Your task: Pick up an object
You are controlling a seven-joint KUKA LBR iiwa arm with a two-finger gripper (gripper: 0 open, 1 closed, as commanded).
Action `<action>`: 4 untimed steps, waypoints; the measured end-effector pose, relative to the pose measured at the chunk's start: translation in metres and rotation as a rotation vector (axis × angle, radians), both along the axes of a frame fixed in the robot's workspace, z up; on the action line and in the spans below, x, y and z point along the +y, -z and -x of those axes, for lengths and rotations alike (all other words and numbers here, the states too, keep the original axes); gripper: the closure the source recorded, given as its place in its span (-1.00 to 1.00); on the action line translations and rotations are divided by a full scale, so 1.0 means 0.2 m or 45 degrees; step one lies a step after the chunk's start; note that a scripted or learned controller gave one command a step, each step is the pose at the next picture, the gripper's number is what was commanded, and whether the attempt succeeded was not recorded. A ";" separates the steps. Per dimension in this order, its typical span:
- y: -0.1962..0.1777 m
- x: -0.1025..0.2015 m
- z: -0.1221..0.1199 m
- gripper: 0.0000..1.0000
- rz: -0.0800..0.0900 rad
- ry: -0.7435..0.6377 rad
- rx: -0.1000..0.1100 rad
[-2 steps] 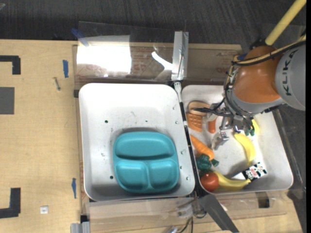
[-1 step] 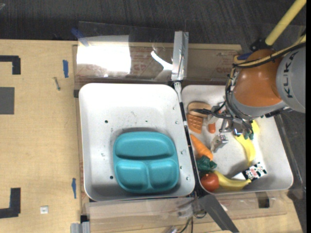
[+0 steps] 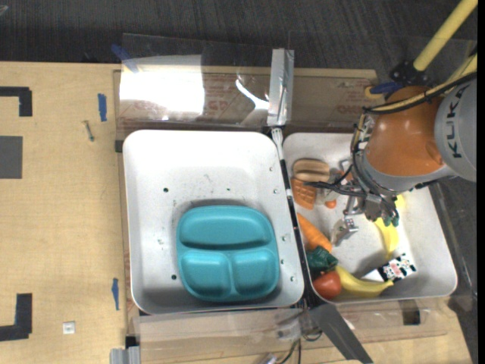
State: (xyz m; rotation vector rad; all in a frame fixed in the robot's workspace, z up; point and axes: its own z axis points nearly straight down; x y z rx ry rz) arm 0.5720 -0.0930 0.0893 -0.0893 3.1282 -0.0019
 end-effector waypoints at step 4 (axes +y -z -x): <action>0.00 -0.06 -0.33 -1.00 -0.007 0.078 0.099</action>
